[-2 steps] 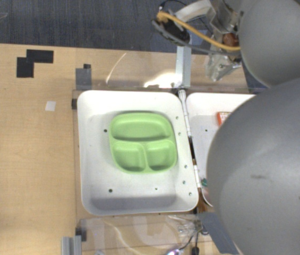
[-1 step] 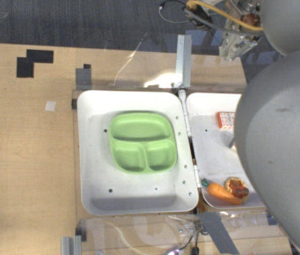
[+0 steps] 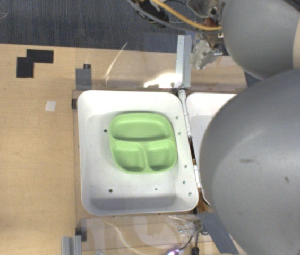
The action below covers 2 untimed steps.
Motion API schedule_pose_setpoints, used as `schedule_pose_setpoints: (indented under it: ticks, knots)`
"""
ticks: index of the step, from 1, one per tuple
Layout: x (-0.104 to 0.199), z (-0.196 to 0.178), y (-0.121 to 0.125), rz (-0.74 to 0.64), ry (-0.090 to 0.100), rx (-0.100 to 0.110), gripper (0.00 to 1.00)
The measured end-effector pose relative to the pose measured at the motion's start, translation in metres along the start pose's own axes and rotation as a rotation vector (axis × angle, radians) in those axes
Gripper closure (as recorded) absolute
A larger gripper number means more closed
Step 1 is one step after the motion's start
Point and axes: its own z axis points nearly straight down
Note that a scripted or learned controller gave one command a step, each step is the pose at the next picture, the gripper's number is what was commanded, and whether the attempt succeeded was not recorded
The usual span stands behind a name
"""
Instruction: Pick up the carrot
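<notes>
Since the big grey arm [image 3: 261,163] fills the near right of the view and covers most of the right bin [image 3: 208,106], I can't make out the carrot, and can't tell where it lies; prob. under the arm in that bin, but that's a guess. Pincer state: can't tell either, it's hidden w/ the wrist. As a judgement on handling: a carrot, real or toy, should be light, stiff and smooth, tapered, so it may roll or squirt out of a pinch; best to take it across the thick middle, not the thin tip, w/ the pinch square to its long axis. Near left, the left bin [image 3: 94,195] has raised white walls w/ rounded corners, and a green divided plate [image 3: 142,141] sits about mid-bin, three compartments, nothing seen in them. The two bins' inner rims meet just beside each other, a ridge to lift over. Open room: the bare counter [image 3: 27,142] to the left is wide; further back, a grey upright post [image 3: 183,60] and looping cables [image 3: 160,12] crowd the far edge, so keep moves low there.
</notes>
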Motion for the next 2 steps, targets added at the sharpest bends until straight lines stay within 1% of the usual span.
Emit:
schedule_pose_setpoints:
  ticks: [1,2]
  knots:
    - [0.013,0.003,0.041,-0.129,-0.002,-0.001,1.0]
    - [0.02,0.031,-0.073,-0.002,0.0,0.001,1.0]
